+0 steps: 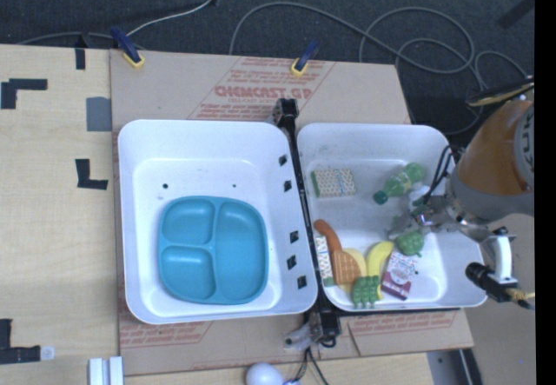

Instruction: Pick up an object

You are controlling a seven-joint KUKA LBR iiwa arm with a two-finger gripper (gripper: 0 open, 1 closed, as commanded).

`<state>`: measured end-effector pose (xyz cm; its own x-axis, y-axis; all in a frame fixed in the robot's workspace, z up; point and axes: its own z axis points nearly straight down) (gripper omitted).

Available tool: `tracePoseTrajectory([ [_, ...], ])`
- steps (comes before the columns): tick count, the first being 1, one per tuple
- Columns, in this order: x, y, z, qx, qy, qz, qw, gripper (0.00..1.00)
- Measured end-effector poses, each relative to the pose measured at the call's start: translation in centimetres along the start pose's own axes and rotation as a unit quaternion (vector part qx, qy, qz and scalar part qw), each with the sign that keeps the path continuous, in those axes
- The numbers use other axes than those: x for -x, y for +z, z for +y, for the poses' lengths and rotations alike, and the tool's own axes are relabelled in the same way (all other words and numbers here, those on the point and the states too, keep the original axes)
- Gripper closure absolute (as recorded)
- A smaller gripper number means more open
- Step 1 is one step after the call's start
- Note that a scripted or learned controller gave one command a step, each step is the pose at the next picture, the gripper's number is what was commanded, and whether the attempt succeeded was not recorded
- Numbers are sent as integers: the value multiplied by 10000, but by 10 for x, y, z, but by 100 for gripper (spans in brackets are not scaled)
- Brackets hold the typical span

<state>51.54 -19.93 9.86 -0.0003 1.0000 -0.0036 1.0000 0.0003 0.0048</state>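
My gripper reaches down into the right bin from the right, just above a small green round toy. A green bottle lies just behind it. In the front of that bin lie a yellow banana, a red and white packet, a green leafy piece, a tan waffle-like piece and an orange carrot. A patterned pad rests towards the back left. Nothing is seen lifted off the bin floor.
The left bin holds a blue divided plate. A black divider runs between the two bins. The arm's orange band and grey wrist overhang the right bin's right wall. Cables lie on the dark floor behind.
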Motion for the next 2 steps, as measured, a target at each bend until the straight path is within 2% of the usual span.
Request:
tracePoseTrajectory([
  [1, -65, 9, -18, 45, 2, -6, 10000, 100],
  [2, -151, -86, 15, -22, -12, 22, 10000, 100],
])
